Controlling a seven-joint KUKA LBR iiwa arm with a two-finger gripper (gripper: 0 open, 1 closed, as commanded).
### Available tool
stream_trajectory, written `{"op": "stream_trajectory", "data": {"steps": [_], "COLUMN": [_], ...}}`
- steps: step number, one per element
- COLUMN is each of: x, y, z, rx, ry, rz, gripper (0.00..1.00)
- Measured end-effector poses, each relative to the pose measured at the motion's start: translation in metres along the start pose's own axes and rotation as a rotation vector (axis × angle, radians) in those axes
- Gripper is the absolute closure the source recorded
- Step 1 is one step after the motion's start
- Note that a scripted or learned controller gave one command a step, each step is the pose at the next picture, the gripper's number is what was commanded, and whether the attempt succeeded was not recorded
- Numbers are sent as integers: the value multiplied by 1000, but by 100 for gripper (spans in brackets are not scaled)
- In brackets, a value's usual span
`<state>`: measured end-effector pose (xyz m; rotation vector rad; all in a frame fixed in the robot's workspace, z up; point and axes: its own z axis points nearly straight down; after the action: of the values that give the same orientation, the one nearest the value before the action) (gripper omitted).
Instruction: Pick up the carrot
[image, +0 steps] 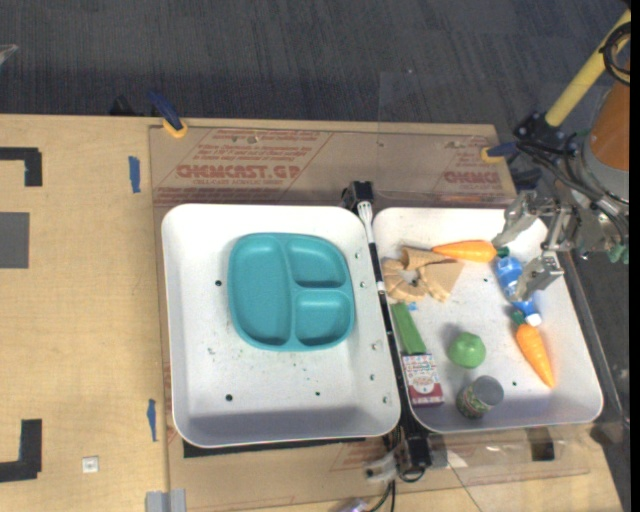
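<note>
Orange carrot lies flat near the right bin's right wall, a 2nd carrot up-left; the claw, fingers spread and grasping nothing, hovers between them over a blue bottle.

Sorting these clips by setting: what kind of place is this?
Probably a robotics lab bench: two white bins clamped to a board, toy food like a carrot, and an end effector above.
</note>
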<state>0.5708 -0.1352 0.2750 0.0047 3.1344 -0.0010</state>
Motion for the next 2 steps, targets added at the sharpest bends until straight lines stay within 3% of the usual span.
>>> {"op": "stream_trajectory", "data": {"steps": [1,2], "x": [29,65], "y": [-47,-69], "z": [171,185], "rx": [1,1], "ry": [-5,-7], "rz": [-129,-202], "gripper": [0,0]}}
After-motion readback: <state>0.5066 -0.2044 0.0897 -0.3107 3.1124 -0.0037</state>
